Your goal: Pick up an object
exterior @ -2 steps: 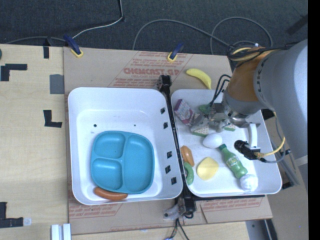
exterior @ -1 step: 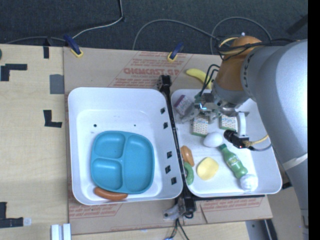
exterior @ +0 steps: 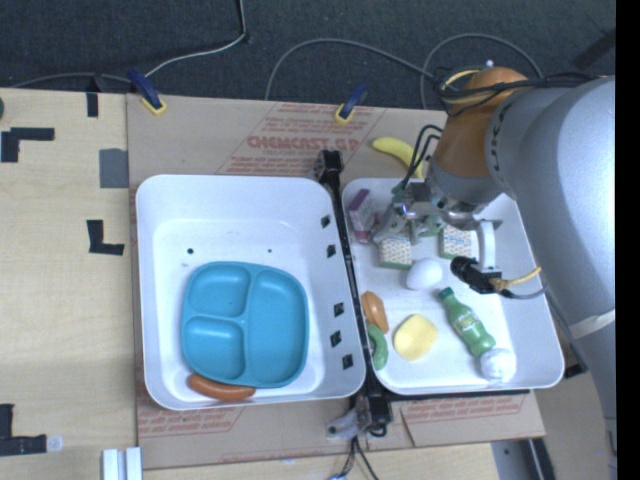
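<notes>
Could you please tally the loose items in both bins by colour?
Blue: 1, plate
Orange: 2, sausage, carrot
Yellow: 1, lemon
Green: 2, bottle, pepper
White: 1, egg
Total: 7; items under the gripper unclear.

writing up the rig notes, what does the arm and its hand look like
The arm is bulky, rounded and light grey, with an orange band above the wrist. Thin cables loop over the band. The hand is a small metallic assembly, with a black cable trailing beside it.

Plate (exterior: 245,323) in L bin (exterior: 160,268); bottle (exterior: 467,326) prob. R bin (exterior: 540,358).
</notes>
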Motion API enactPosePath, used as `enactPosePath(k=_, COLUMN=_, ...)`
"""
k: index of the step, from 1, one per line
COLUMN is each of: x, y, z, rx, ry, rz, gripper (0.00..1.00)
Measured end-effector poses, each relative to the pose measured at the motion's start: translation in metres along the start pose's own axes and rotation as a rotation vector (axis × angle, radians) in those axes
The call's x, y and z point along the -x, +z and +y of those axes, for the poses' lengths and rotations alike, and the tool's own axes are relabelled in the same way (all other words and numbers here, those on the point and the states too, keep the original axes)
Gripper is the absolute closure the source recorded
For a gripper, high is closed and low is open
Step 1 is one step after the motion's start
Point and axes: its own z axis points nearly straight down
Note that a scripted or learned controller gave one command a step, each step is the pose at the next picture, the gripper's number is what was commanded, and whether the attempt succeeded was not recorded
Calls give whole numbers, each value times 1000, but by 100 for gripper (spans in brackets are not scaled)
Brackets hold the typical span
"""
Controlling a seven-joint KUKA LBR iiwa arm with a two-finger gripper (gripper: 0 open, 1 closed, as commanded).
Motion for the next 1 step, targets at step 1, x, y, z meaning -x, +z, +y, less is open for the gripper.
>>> enactPosePath(k=1, x=-40, y=-90, z=-30, rx=-1, ry=0, rz=2, gripper=100)
